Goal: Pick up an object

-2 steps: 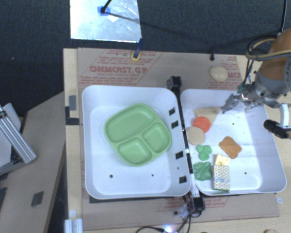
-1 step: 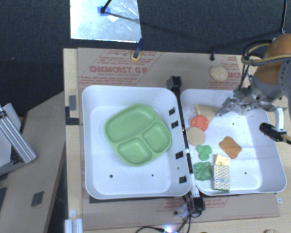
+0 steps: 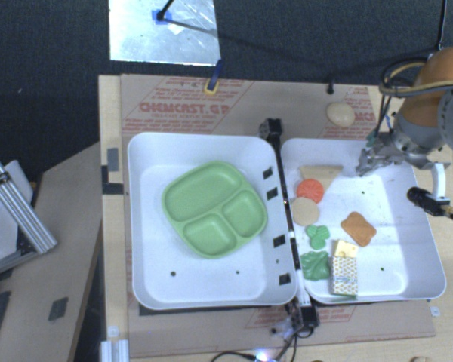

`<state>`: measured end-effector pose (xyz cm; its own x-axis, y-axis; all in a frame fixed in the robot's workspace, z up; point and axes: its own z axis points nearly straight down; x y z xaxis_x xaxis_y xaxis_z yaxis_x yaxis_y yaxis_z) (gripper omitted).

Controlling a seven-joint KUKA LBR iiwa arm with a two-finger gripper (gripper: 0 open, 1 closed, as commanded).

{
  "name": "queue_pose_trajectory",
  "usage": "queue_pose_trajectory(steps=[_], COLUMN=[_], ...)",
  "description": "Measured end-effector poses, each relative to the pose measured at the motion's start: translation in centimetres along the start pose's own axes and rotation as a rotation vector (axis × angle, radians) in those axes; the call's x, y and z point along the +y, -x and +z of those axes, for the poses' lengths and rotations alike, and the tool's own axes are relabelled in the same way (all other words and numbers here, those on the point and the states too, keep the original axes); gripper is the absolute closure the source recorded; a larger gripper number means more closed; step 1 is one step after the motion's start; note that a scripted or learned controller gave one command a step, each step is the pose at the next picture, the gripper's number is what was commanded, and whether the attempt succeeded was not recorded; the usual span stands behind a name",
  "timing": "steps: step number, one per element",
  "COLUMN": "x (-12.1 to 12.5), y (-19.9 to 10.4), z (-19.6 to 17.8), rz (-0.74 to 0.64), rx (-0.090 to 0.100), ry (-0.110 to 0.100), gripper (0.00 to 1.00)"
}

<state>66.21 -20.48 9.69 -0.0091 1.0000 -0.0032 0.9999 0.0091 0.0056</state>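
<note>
The right bin [image 3: 408, 266] holds several toy foods. A tan wedge [image 3: 321, 173] lies at the back, with a red round piece [image 3: 310, 189] and a beige disc [image 3: 305, 212] just in front of it. Two green pieces [image 3: 317, 236] [image 3: 314, 264] lie along the left wall. A brown biscuit [image 3: 358, 228] sits near the middle, and a yellow packet [image 3: 345, 274] lies at the front. My gripper [image 3: 365, 164] hangs low over the bin's back part, to the right of the tan wedge and apart from it. Nothing shows in its grasp.
The left bin [image 3: 158, 277] carries a green divided plate [image 3: 214, 209]. A beige ball [image 3: 340, 114] rests on the cardboard behind the right bin. A black divider with clips [image 3: 283, 202] runs between the bins. The arm [image 3: 430, 104] stands over the right bin's back right corner.
</note>
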Motion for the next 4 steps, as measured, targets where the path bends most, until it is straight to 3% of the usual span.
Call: queue_pose_trajectory(steps=[2,3,4], x=[0.4,0.5,-0.7], y=[-0.7,-0.7,-6.2], z=[-12.7,-12.8,-12.7], rz=[0.002,0.003,0.003], rx=[0.002,0.002,0.003], ry=[0.0,-0.002,-0.005], gripper=[1.0,1.0,1.0])
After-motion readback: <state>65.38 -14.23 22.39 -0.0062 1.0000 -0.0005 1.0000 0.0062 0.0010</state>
